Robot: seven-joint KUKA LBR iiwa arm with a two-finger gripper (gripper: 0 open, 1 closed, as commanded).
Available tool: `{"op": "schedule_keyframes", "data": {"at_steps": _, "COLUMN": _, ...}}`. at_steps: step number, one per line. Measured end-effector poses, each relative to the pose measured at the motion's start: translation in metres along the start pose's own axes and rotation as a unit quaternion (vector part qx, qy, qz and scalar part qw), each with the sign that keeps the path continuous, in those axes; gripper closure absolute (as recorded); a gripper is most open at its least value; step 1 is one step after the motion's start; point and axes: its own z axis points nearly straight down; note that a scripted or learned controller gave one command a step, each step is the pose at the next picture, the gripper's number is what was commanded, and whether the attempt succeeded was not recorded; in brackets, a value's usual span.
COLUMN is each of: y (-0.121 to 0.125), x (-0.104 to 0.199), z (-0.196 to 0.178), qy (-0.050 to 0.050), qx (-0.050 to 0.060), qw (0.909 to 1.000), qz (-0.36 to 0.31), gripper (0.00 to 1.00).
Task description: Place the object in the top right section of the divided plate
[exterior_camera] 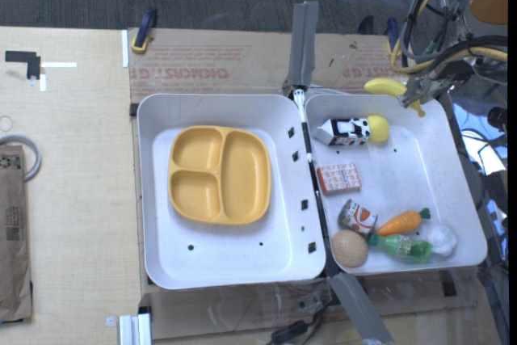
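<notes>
Banana (pixel 384 86), yellow, lies at the far rim of the right bin (pixel 452 174), just beside the gripper (pixel 418 99); whether the gripper grasps it cannot be told. Divided plate (pixel 219 174), yellow with 3 sections, sits in the left bin (pixel 153 198). Milk carton (pixel 343 132), lemon (pixel 377 128), red box (pixel 338 178), can (pixel 357 216), carrot (pixel 401 222), green bottle (pixel 401 247) and egg-like ball (pixel 350 248) occupy the right bin.
</notes>
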Motion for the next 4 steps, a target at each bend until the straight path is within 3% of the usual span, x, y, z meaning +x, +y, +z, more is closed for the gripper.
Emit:
{"op": "schedule_keyframes", "data": {"at_steps": 1, "y": -0.009, "x": -0.009, "z": 0.009, "qy": 0.0, "qx": -0.001, "qw": 0.9958, "qz": -0.092, "gripper": 1.0}}
{"op": "schedule_keyframes", "data": {"at_steps": 2, "y": -0.09, "x": 0.087, "z": 0.108, "qy": 0.001, "qx": 0.001, "qw": 1.0, "qz": 0.0, "gripper": 1.0}}
{"op": "schedule_keyframes", "data": {"at_steps": 3, "y": -0.122, "x": 0.096, "z": 0.05, "qy": 0.001, "qx": 0.0, "qw": 0.9986, "qz": -0.053, "gripper": 1.0}}
{"op": "schedule_keyframes", "data": {"at_steps": 4, "y": -0.109, "x": 0.168, "z": 0.075, "qy": 0.001, "qx": 0.001, "qw": 0.9984, "qz": -0.056, "gripper": 1.0}}
